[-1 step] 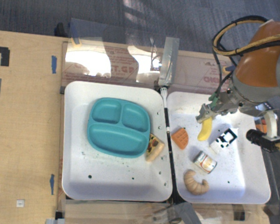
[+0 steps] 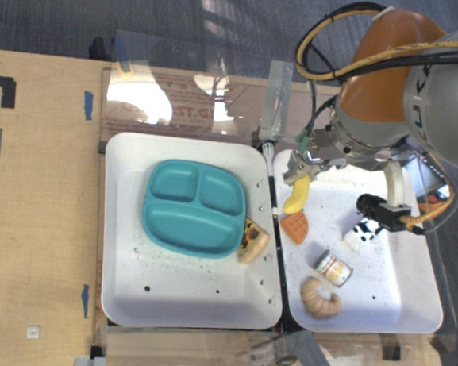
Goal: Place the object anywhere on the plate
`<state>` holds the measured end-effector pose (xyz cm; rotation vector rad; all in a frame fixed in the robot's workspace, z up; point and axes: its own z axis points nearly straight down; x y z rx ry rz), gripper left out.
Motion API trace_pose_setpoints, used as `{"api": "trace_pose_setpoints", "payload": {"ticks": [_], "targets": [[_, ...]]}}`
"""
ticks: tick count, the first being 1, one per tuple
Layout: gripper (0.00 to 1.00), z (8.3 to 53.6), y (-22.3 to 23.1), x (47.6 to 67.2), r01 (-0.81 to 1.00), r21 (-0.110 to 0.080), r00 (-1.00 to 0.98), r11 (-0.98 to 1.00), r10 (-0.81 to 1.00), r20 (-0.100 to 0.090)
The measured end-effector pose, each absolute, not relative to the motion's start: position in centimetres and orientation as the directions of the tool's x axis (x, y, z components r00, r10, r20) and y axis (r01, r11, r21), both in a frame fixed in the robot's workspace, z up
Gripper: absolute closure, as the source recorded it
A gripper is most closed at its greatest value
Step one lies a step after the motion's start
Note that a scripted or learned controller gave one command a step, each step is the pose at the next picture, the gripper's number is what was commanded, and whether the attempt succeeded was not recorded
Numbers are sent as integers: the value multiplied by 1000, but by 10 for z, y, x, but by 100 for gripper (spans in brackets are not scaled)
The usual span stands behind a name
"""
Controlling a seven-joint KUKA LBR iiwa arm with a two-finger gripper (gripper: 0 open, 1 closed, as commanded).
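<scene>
Tool (image 2: 302, 167) at upper left corner of right bin (image 2: 417, 314), banana (image 2: 297, 194) directly under it, touching, grip state can't tell, teal plate (image 2: 193, 207) in left bin (image 2: 117, 272), well apart from banana

The tan bench (image 2: 36, 201) bears two white bins (image 2: 116, 288) (image 2: 409, 306) side by side.
</scene>
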<state>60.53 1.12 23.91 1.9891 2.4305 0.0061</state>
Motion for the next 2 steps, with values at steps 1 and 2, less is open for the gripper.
{"api": "trace_pose_setpoints", "payload": {"ticks": [1, 2], "targets": [[100, 190, 97, 565, 972, -6, -234, 234, 972, 3], [100, 155, 183, 586, 999, -3, -41, 41, 999, 1]]}}
